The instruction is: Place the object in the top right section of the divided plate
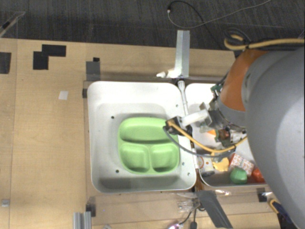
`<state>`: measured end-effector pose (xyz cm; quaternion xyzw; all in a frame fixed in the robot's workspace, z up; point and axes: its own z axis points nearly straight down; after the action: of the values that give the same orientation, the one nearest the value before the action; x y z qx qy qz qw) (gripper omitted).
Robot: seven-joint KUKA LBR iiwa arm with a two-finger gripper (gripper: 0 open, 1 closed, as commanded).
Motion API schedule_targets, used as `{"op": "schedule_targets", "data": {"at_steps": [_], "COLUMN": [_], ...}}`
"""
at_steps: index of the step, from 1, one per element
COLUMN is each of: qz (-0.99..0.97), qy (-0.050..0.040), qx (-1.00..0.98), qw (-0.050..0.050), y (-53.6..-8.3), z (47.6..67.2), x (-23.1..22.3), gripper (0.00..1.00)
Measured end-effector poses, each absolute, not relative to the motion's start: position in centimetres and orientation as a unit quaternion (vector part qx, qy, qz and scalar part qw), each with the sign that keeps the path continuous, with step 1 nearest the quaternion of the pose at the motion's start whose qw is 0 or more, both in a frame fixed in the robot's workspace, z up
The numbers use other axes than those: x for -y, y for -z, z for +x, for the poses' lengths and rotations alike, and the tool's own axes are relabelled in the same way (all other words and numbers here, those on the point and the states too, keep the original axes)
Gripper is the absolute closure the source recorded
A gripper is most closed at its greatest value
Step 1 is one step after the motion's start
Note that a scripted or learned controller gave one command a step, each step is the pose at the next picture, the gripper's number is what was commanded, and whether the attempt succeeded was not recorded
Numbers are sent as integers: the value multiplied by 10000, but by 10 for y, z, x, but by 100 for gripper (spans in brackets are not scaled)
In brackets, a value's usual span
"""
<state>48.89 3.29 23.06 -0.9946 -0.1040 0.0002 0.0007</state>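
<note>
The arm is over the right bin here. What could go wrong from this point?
The hand hangs by the wall between the bins; whether it holds anything is hidden, so it may reach the green divided plate empty. The green round item, yellow piece and red item crowd one corner of the right bin, so a grasp could catch two or knock them aside.

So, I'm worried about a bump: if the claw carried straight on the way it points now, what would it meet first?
The claw points down, so probably the floor of the right shallow white bin near a small orange piece; depth is unclear.
</note>
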Motion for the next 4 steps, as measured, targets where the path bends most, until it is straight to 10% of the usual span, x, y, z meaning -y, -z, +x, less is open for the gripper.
{"op": "schedule_targets", "data": {"at_steps": [4], "qz": [-9946], "qy": [-2], "qx": [1040], "qw": [7], "y": [-231], "z": [489], "x": [-33], "gripper": [0]}}
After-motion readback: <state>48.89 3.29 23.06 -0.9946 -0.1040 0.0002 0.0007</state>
